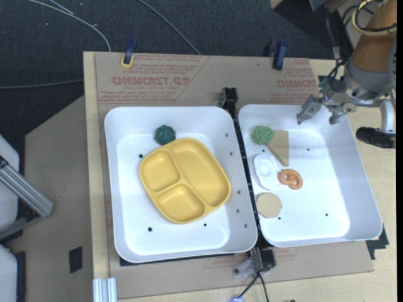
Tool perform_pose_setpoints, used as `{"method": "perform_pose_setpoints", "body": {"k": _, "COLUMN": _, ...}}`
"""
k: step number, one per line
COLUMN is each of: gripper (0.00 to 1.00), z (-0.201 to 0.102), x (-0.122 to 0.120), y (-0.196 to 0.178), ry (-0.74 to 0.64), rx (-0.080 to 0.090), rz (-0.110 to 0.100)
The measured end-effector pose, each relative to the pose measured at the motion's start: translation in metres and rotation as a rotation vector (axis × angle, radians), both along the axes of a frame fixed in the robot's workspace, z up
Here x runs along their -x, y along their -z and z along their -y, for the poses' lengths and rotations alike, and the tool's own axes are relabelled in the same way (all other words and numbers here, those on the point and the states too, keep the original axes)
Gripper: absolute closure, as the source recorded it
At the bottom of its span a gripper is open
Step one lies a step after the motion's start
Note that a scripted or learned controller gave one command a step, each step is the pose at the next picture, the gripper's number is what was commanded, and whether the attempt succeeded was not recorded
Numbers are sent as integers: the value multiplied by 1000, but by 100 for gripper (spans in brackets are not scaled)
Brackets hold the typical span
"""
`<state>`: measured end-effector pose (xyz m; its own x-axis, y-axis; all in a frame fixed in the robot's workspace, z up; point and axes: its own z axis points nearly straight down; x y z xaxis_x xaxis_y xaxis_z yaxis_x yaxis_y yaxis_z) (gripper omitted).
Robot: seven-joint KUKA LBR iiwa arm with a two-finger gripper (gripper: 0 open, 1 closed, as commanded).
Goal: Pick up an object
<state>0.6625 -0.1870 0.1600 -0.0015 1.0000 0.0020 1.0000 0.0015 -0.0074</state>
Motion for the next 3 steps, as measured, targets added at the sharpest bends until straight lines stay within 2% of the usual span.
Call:
{"method": "perform_pose_setpoints", "body": {"k": 1, "gripper": 0, "z": 4, "x": 6, "y": 46, "ry": 2, "rx": 1, "rz": 1}}
{"method": "perform_pose_setpoints", "body": {"k": 2, "gripper": 100, "z": 4, "x": 4, "y": 31, "ry": 1, "rx": 4, "rz": 10}}
{"method": "perform_pose_setpoints", "body": {"k": 3, "gripper": 100, "z": 6, "x": 6, "y": -34, "ry": 2, "rx": 5, "rz": 15}}
